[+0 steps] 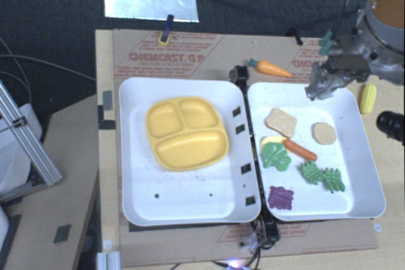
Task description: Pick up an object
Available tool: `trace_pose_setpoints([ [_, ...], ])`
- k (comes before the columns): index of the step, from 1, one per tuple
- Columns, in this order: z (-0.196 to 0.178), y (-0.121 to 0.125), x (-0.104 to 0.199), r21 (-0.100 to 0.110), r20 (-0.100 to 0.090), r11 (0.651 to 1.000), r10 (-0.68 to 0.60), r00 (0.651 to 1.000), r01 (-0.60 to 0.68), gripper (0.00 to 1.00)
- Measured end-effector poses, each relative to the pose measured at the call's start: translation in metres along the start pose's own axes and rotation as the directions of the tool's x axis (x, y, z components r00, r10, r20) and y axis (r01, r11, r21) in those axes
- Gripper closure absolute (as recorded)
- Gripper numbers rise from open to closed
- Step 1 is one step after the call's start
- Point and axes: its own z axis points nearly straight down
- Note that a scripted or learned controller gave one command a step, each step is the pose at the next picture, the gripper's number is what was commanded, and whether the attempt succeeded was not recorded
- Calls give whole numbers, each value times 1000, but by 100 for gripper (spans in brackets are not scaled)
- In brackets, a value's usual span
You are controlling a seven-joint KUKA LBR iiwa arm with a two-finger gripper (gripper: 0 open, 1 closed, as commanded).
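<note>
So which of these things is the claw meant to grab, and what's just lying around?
For the job: claw; in the right bin: bread slice, round cookie, small carrot, broccoli, green leaves, purple grapes.

Lying about: yellow plate, big carrot, corn.

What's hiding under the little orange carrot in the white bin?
The carrot lies slanted over the green broccoli, with a yellow piece peeking out beside it. What the yellow piece is cannot be told; it is mostly covered.

Right bin [364, 155] is holding bread slice [281, 121], round cracker [324, 133], small carrot [300, 150], broccoli [275, 155], green leaves [323, 176], purple grapes [280, 198]. Bigger carrot [269, 67] and corn [367, 98] are lying outside.
</note>
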Motion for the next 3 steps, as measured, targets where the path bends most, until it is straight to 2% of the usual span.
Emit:
trace_pose_setpoints([
  [1,115,-2,76,18,-1,1000,-1,1000,1,100],
  [2,147,-2,114,10,-1,1000,2,1000,-2,100],
  [3,134,0,111,4,-2,1000,7,1000,-7,100],
])
